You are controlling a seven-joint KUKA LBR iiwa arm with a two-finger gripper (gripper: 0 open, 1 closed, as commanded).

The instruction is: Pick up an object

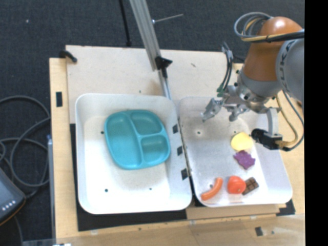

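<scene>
Orange carrot-like toy (212, 188), red round toy (236, 184), brown block (250, 185) lying nearest in right white bin (205, 147), purple piece (245, 160) and yellow lump (242, 141) behind (teal divided plate (137, 139) sitting in left bin (92, 152)), gripper (222, 111) hovering beyond, fingers spread, grasping nothing.

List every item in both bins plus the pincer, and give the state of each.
pincer: open, holding nothing, above the right bin's far end
teal divided plate: flat in the left bin, compartments bare
yellow piece: lying in the right bin
purple piece: lying just nearer than the yellow one
orange carrot-like piece: lying by the near wall
red-orange piece: resting beside a brown piece
</scene>
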